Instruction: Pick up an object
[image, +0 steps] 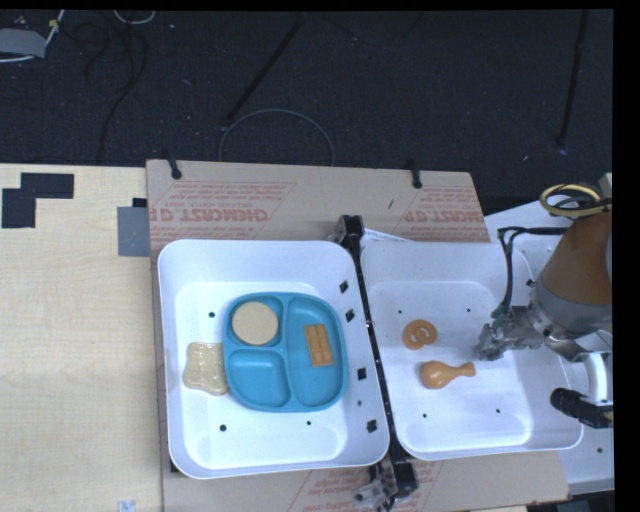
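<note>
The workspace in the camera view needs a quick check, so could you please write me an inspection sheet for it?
Surface: two shallow white bins side by side, left bin and right bin, on brown cardboard over a pale wooden bench.
Job's things: in the right bin, a tan drumstick-shaped piece and an orange ring-shaped piece, lying apart.
Clutter: in the left bin, a blue divided tray with a round beige piece and a brown rectangular piece in separate compartments; a pale piece beside the tray.
Grippers: hand low over the right bin's right side, beside the drumstick-shaped piece, holding nothing visible.
Cables: black cables on the dark floor.
Surroundings: dark floor behind the bench.
</note>
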